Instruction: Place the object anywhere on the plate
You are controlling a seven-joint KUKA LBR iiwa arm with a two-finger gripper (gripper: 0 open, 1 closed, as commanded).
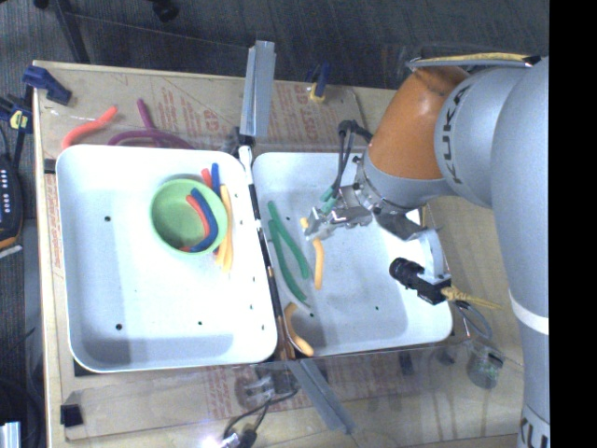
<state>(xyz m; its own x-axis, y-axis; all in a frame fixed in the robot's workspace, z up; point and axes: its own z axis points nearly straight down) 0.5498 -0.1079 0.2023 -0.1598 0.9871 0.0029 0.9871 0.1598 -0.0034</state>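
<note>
Tool (322,220): low in the right bin (373,329), toward its left half; whether it is released or clenched, I cannot tell.
Object: likely the orange strip (318,261), just below the tool, long axis running near-to-far; nothing visibly between the tool's tips.
Neighbours: green strips (289,241) just left of it, slender and curved.
Plate (173,217): green, round, in the left bin (103,297), well left of the tool, already carrying coloured strips (210,208).
Materials: strips look soft, rubbery; bins smooth white plastic.
</note>
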